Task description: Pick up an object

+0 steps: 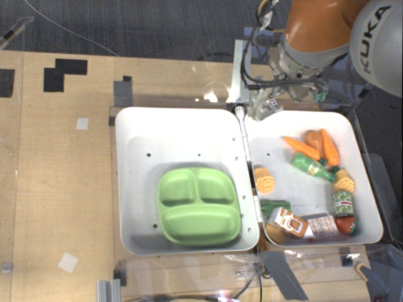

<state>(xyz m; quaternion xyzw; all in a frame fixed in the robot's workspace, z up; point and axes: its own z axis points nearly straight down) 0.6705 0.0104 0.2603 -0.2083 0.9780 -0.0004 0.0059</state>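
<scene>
- Right bin, shallow and white, carries a cluster of toy food; left bin sits beside it, their inner edges touching along the middle.
- Two orange carrots: one lying slanted near the right bin's centre-top, the other more upright just to its right, with a brownish round piece between their tops.
- Green bottle lies tilted just below the carrots, pointing toward the bin's right edge.
- Yellow corn piece sits against the right bin's left edge, apart from the rest.
- Second yellow ridged piece near the right edge, just above a red and green can.
- Along the right bin's near edge: orange and white carton, a dark wrapped packet touching it, green flat item behind the carton.
- Green divided plate with three compartments rests in the left bin, toward its near right corner.
- Arm enters from the right, orange band on top, wrist pointing down over the far left corner of the right bin.
- Gripper hangs at that far edge, above the bin rim, well apart from every object; nothing seen between its tips; spread or pressed together, cannot tell.
</scene>
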